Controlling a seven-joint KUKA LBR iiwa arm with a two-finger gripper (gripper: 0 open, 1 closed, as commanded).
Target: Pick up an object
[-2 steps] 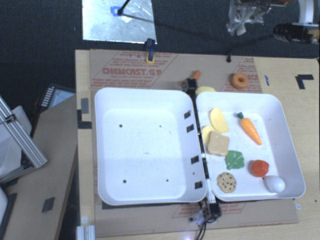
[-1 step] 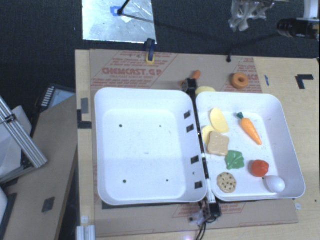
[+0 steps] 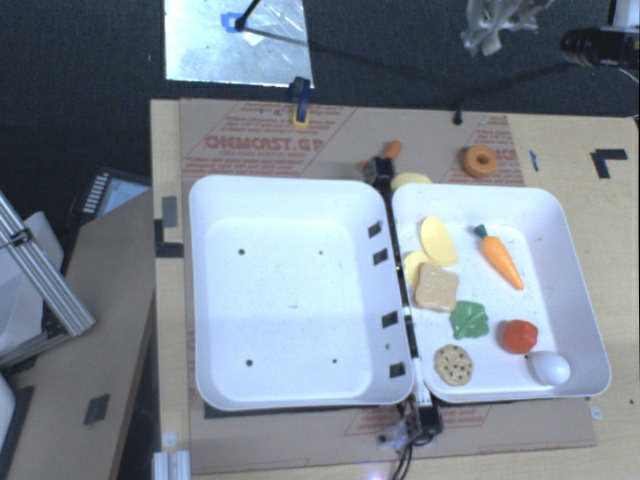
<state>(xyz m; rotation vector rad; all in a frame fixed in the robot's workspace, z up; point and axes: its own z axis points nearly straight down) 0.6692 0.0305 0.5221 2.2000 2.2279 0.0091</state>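
Observation:
The right bin [image 3: 575, 268] holds several toy foods: a pale yellow slice [image 3: 437, 240], an orange carrot [image 3: 498, 256], a tan block [image 3: 436, 288], a green leaf [image 3: 468, 319], a red tomato [image 3: 518, 336], a white egg [image 3: 548, 368] and a cookie [image 3: 454, 364]. My gripper [image 3: 497, 20] hangs high at the top right of the camera view. It is beyond the bench's far edge and well away from every object, and nothing hangs from it.
The left bin [image 3: 200, 268] lies beside the right one. A small donut [image 3: 480, 161], a yellow piece [image 3: 410, 180] and an orange bit [image 3: 392, 150] rest on the board behind the bins. A shiny sheet [image 3: 235, 28] lies at the far left.

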